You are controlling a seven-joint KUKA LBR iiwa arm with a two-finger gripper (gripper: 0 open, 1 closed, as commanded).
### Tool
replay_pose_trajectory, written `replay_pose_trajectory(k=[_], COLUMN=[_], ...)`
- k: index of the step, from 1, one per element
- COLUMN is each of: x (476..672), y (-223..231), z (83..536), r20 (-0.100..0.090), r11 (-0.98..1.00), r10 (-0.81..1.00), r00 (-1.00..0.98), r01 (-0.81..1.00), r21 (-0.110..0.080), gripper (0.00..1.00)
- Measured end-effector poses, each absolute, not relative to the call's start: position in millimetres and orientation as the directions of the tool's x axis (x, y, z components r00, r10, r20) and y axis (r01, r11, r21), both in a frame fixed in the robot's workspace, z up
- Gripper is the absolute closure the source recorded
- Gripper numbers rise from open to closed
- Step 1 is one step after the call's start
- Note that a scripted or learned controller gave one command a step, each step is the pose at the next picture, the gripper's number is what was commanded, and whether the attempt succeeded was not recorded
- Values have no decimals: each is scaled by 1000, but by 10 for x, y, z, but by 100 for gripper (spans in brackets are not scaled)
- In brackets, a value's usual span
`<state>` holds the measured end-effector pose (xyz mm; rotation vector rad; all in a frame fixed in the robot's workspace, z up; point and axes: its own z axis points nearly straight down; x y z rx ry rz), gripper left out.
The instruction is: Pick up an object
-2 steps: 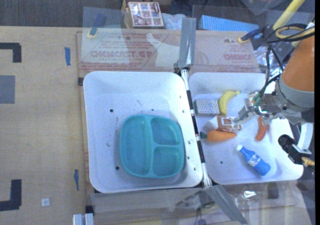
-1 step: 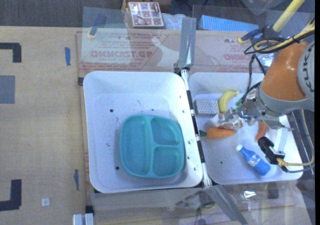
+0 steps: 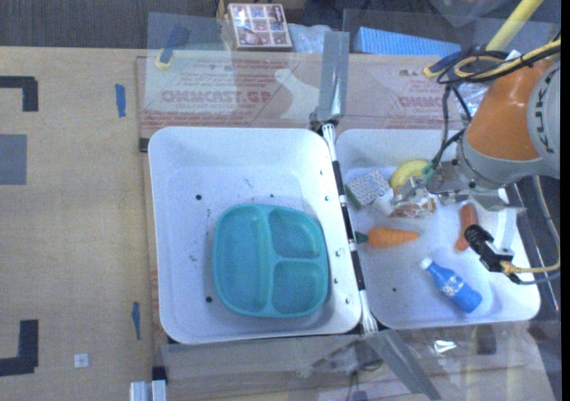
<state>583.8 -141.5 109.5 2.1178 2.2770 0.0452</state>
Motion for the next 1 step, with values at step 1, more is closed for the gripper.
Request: replay_pose_trajectory(k=[1], x=[6111], y=[-1517], z=[1094], r20=[-9], r11=[145], r10=[989], r00=[-145], r01=[989], r21=[38], gripper=[0])
